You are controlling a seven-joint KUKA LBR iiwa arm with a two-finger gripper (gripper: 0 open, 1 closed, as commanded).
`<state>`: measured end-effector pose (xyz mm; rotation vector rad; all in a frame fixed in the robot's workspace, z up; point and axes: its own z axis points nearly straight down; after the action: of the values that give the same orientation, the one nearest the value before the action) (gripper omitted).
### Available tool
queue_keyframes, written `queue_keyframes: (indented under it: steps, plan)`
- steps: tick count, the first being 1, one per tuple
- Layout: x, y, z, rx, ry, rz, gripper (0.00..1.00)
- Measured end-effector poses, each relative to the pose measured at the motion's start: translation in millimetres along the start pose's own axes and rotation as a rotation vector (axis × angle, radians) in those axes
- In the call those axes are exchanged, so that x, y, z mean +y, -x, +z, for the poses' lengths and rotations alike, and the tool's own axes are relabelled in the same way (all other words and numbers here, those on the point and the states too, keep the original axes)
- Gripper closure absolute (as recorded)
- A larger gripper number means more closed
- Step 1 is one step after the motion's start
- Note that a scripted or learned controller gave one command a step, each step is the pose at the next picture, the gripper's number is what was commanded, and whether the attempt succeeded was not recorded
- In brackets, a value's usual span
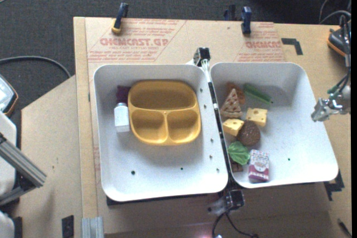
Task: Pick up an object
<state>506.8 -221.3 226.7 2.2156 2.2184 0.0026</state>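
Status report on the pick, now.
Hand at right bin's right rim, nothing seen between its fingers. Toy food clustered at that bin's left side, cheese wedge among it, untouched. Nothing between hand and pile.

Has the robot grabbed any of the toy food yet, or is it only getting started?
Only getting started. Nothing looks picked up: the cheese wedge, pizza slice, brown cookie and red box all lie in the right bin. The gripper sits at that bin's right rim, away from the food. Reaching over, grabbing and lifting are all left to do.
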Motion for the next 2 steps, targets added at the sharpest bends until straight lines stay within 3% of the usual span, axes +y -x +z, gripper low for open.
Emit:
queue_keyframes:
  steps: [2]
  plan:
    - [13.0, -116.2, 1.1, 0.006, -0.008, -0.005, 1.00]
